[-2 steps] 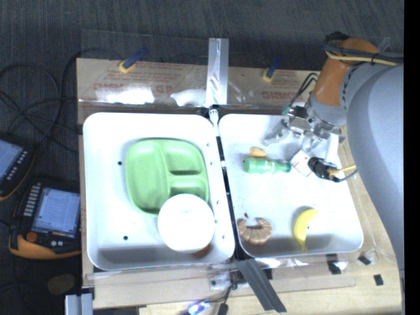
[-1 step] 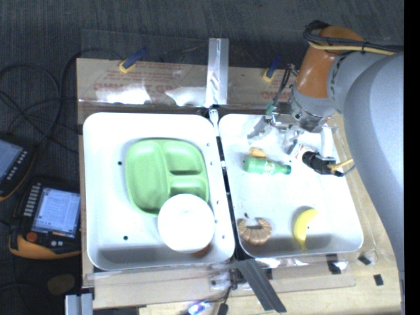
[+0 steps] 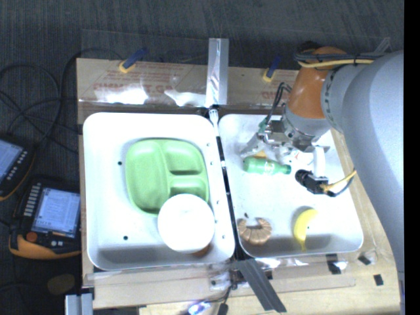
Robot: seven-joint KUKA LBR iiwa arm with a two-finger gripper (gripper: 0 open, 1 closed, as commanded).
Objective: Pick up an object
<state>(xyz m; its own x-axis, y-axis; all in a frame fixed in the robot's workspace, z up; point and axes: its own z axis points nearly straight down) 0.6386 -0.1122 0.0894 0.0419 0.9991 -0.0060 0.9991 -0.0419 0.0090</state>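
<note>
Green and white plastic bottle (image 3: 266, 167): lies on its side in the upper part of the right bin (image 3: 341, 241), just right of the divider (image 3: 220, 169) between the two bins. The likeliest pick target, judging by where the arm is.

Gripper (image 3: 274, 142): poised directly above the bottle, at its far side, reaching in from the right under the orange band. Whether it touches the bottle cannot be told, and whether the fingers stand open or closed cannot be told either; nothing is seen held between them.

Step in hand, as a judgement: approach or descent onto the bottle, lift not yet made. The next move calls for the fingers to straddle the bottle across its narrow width and close squarely; a round body lying flat may roll or slip out.

Other contents, placed relative to the bottle:
- Brown ridged item, pastry-like (image 3: 254, 230): below the bottle, by the near wall, close to the divider.
- Yellow banana-shaped item (image 3: 302, 226): below and to the right, well apart.
- Black cable fitting with yellow lead (image 3: 313, 181): just right, belonging to the arm.
- Green divided tray (image 3: 168, 172): left, across the divider, in the left bin (image 3: 98, 195).
- White round lid or bowl (image 3: 186, 222): lower left, overlapping the tray's near corner.

Writing: none legible; the bottle's label is too small to read.
</note>
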